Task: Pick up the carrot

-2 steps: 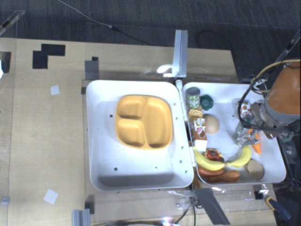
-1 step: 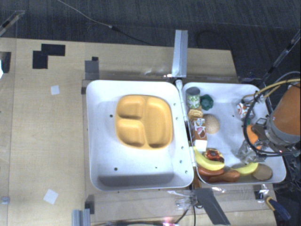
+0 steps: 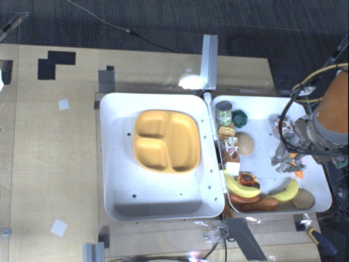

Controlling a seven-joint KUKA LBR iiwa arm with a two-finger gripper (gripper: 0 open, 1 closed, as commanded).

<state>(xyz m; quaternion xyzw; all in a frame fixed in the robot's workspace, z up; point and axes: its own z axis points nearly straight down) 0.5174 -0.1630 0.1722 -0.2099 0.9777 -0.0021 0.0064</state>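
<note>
Orange carrot (image 3: 297, 166) shows as small orange bits in the right bin (image 3: 322, 201), right side, directly at the gripper (image 3: 290, 161) tip. Orange pieces peek out beside and under the grey metal fingertips; carrot touches or sits just under them, mostly hidden by gripper hardware. Cannot tell if the pincer is spread or pressed together, and cannot tell if the carrot is actually between the fingers or just lying beneath.

Grey arm (image 3: 334, 113) with orange band comes in from the right edge, wrist over right part of the right bin, cables looping above it.

Other stuff in the right bin, along its left wall top to bottom: small can (image 3: 223, 113), dark green round item (image 3: 239, 117), a couple of small packaged items (image 3: 231, 145), tan round item (image 3: 246, 144). Near the front: banana (image 3: 241, 186) with a dark red-yellow object (image 3: 247, 178) on it, second banana (image 3: 287, 191), reddish-brown sausage-like item (image 3: 253, 203), brown potato-like item (image 3: 303, 198) in front right corner. Second banana and potato lie near the carrot, just toward the front.

Left bin (image 3: 117, 201) holds a yellow divided tray (image 3: 166, 141), three compartments, roughly centred. Bins sit side by side on the wooden bench (image 3: 49, 162).
</note>
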